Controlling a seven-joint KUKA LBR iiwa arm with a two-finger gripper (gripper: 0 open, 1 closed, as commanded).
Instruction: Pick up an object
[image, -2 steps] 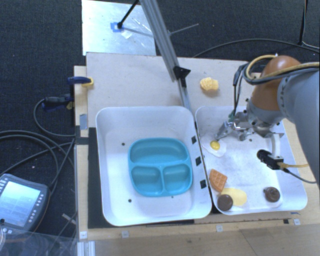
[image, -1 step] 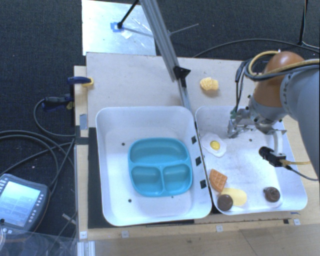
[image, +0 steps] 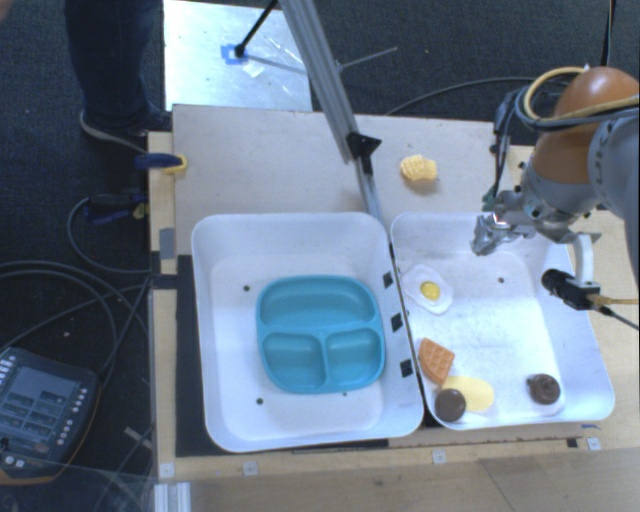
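The end effector (image: 487, 240) hangs over the right bin's (image: 575, 405) far edge (grip state: cannot tell), apart from the fried egg (image: 429, 290), waffle (image: 436, 359) and two chocolate pieces (image: 449, 404).

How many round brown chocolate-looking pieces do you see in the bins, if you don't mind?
2, both in the right bin: brown piece at the front beside the yellow item, another brown piece toward the front right corner.
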